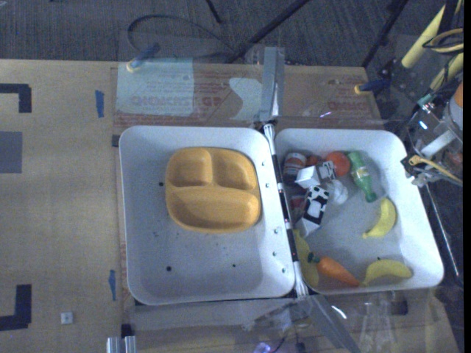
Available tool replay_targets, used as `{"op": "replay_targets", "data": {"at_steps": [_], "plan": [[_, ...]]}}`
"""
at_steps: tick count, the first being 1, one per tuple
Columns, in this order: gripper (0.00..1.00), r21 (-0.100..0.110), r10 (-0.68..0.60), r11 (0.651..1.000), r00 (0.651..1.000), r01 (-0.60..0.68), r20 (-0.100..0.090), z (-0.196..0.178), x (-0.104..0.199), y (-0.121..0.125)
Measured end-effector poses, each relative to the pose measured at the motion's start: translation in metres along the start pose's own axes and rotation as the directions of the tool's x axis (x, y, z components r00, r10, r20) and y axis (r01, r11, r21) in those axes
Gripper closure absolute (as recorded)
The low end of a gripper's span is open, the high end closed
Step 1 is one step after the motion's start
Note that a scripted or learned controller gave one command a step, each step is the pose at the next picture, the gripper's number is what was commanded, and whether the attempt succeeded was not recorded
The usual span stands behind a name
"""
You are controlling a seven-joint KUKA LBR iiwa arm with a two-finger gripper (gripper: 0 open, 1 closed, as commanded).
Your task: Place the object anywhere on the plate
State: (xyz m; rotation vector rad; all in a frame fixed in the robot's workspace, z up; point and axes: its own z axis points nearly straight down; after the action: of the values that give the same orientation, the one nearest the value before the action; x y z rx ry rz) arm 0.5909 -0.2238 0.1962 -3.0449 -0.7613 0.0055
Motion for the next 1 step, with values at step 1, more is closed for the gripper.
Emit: {"op": "replay_targets", "data": {"at_steps": [1], "plan": [[1.0,0.003,0.003,1.0,1.0,-0.003,0.002,-0.006,0.0003,0.0007]]}}
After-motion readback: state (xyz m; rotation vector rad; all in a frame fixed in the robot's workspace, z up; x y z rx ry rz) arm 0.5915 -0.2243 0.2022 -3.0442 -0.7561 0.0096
